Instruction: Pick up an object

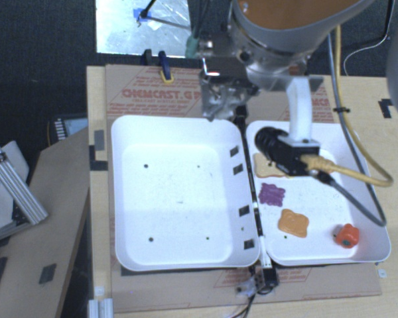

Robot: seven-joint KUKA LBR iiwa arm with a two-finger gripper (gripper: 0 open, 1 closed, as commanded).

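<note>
The right bin [365,244] holds a flat purple piece [272,193], a yellow-orange lump [294,222] and a small red-orange object [346,235] near its front right corner. A tan flat piece [268,169] lies at the bin's left side, partly hidden by a black device. My gripper [220,105] hangs at the back edge, above where the two bins meet and well behind all of these objects. It looks metallic and blurred under the wide grey and orange arm, and nothing shows in it.
The left bin [126,197] sits beside the right one, with a black hinge strip [252,197] between them. A black device [282,152] on a white bracket, with a yellow cable [358,175], hangs over the right bin. Brown cardboard [152,93] lies behind.
</note>
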